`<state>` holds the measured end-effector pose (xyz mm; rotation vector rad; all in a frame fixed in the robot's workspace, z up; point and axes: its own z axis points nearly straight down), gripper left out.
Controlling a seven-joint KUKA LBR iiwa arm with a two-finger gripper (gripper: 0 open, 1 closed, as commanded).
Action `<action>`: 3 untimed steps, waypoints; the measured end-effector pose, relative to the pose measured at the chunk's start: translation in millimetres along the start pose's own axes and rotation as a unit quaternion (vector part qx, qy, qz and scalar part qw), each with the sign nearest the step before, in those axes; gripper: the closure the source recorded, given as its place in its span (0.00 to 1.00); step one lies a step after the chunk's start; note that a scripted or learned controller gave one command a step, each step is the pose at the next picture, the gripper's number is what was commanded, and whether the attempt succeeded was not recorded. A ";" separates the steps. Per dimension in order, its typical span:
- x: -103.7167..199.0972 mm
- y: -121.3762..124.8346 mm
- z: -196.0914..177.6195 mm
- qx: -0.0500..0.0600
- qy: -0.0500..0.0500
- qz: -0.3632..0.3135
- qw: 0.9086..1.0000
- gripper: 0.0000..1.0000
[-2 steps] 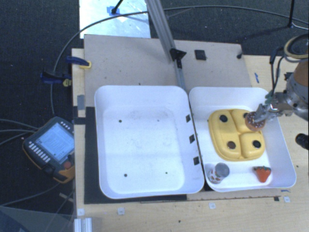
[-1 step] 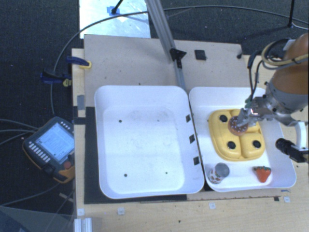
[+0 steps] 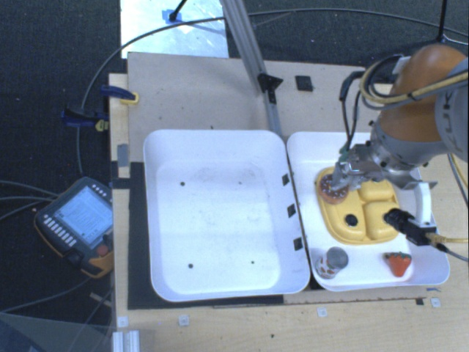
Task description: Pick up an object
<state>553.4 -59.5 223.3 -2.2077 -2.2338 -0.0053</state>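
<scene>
Your pincer (image 3: 341,178) is down in the right bin (image 3: 308,152), its tip over the near-left corner of the yellow tray (image 3: 370,218), right at the round ringed piece (image 3: 331,187) that sits there. You cannot tell from this slanted view whether it is released or clenched, and nothing shows as lifted, so count the pick as not yet done: by my reading you are at the reach or the close, with the grasp and the raise left to do.

Other candidates lie toward the front of the same bin: a small grey-topped cup (image 3: 333,261) near the front-left corner and an orange strawberry-like toy (image 3: 399,263) near the front-right, both apart from the tray.

For room, mind that the ringed piece lies near the bin's left wall, just beside the seam with the left bin (image 3: 157,218). The black fitting (image 3: 407,226) on the arm hangs over the tray's right side. Straight up looks the freest way out, and the left bin offers wide open floor
</scene>
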 end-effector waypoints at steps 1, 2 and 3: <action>54.2 -17.6 3.4 0.001 0.000 0.001 1.000 1.00; 97.5 -22.2 3.0 0.001 0.000 0.001 1.000 1.00; 147.8 -30.6 10.2 0.001 0.000 0.001 1.000 1.00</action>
